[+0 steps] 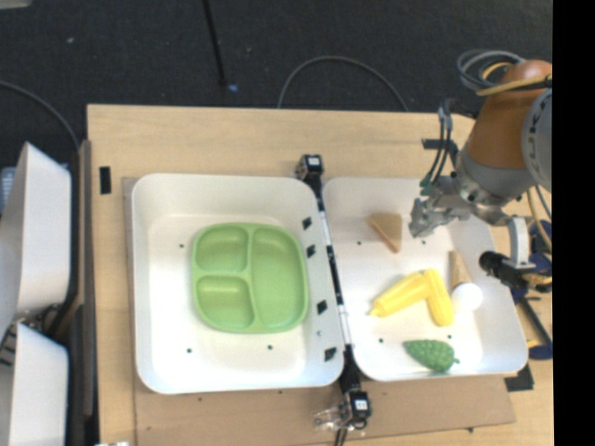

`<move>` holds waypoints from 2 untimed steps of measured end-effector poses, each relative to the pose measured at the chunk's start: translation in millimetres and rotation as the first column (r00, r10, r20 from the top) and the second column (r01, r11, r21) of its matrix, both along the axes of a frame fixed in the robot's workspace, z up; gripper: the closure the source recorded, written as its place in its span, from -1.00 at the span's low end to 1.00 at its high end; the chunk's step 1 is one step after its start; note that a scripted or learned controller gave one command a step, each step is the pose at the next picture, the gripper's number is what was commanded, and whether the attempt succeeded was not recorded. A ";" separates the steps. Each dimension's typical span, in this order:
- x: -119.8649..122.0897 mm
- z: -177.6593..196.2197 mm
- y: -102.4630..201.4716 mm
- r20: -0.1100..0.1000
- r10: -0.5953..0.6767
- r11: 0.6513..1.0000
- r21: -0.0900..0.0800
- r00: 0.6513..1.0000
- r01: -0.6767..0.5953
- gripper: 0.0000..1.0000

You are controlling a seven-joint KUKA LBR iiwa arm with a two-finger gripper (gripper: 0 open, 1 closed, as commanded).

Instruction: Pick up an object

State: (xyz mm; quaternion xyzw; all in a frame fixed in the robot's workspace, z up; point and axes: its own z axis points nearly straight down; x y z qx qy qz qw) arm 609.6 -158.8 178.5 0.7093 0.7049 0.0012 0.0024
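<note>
Camera view: the arm [507, 137] reaches over the right bin [493, 356], gripper [420, 221] above a tan wedge [386, 229]; its grip cannot be told.

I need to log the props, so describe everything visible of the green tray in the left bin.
The green tray is light green and looks like smooth plastic, a rounded rectangle with a raised rim and three compartments: one long one on its right side and two smaller ones on its left. It lies flat, slightly rotated, near the middle of the left bin, resting on the bin's white floor. Nothing lies in it or touches it otherwise.
</note>
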 end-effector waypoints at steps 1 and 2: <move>1.1 39.1 -1.4 0.000 0.005 1.000 0.000 1.000 -0.005 1.00; -14.8 47.2 52.7 -0.003 0.013 1.000 0.003 1.000 -0.013 1.00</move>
